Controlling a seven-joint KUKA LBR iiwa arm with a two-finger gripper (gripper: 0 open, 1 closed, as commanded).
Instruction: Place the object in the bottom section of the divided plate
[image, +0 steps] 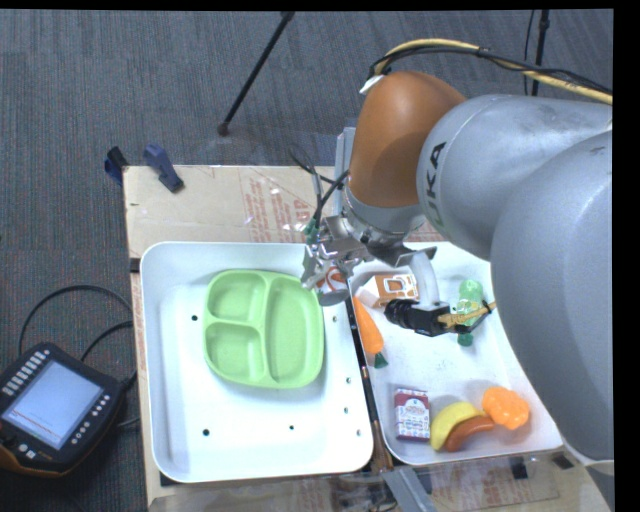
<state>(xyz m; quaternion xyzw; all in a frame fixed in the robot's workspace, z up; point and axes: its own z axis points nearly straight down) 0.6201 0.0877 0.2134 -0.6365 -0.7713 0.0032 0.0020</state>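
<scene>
Claw (325, 268) hovers at the upper right rim of the pale green divided plastic plate (265, 330); its grip cannot be told, and the carry likely needs finishing toward the bottom section.

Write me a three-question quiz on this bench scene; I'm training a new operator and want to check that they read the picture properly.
1. True or false: the green divided plate lies in the right bin.
2. Multiple choice: the carrot lies (A) on the plate, (B) at the right bin's left edge, (C) on the carpet.
3. Fill in: the red box lies beside the ____ near the right bin's front edge.

Key
1. False. It lies in the left bin.
2. B.
3. Banana; the gripper is over the divide between the bins, by the plate's upper right corner.
</scene>
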